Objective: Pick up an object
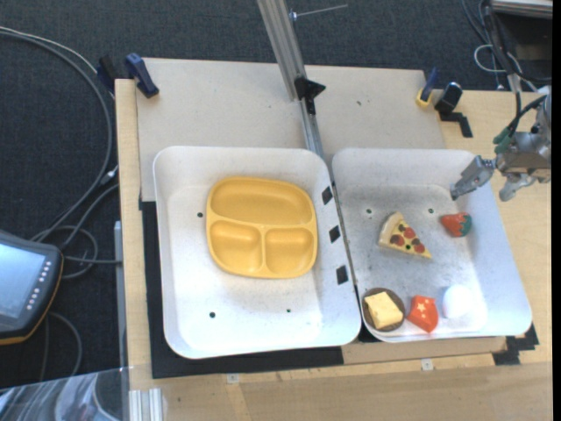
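My gripper (486, 182) hung at the upper right rim of the right bin (517, 279), its two fingers spread apart with nothing between them, one finger (465, 180) slanting down toward seven o'clock. The nearest thing to take was the small red strawberry toy (456, 224), lying just below the gripper at roughly seven o'clock from it, close but not touching as far as I could judge from this slanted view. It was a compact lump with a green cap, its slight long axis running about three to nine o'clock. Farther off at eight o'clock lay the pizza slice (404, 236), its point toward eleven o'clock. Along the bin's near edge sat a yellow block on a brown dish (383, 310), a red piece (423, 313) and a white ball (458, 302). The yellow divided plate (261, 227) filled the left bin (175, 305).
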`<action>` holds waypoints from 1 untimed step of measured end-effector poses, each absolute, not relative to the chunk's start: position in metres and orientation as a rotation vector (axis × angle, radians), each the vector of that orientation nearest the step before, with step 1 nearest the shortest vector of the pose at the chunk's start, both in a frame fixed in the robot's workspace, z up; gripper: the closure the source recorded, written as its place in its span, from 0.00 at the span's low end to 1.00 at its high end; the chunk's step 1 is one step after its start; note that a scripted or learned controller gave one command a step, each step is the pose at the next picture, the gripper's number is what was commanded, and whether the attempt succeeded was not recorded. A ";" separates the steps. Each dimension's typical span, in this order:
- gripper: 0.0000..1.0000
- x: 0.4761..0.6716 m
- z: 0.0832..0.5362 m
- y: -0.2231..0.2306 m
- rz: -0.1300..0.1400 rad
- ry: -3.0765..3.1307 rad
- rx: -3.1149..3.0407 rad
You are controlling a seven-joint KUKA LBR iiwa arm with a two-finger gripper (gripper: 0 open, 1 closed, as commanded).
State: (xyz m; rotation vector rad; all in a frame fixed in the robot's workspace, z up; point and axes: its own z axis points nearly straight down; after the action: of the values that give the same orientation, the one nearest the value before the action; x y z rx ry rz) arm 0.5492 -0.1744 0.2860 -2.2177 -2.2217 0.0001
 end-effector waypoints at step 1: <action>0.00 0.549 0.286 -0.174 -0.001 -2.222 -2.218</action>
State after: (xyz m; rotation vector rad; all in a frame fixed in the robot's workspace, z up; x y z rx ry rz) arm 0.5493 -0.1742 0.2860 -2.2179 -2.2217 -0.0006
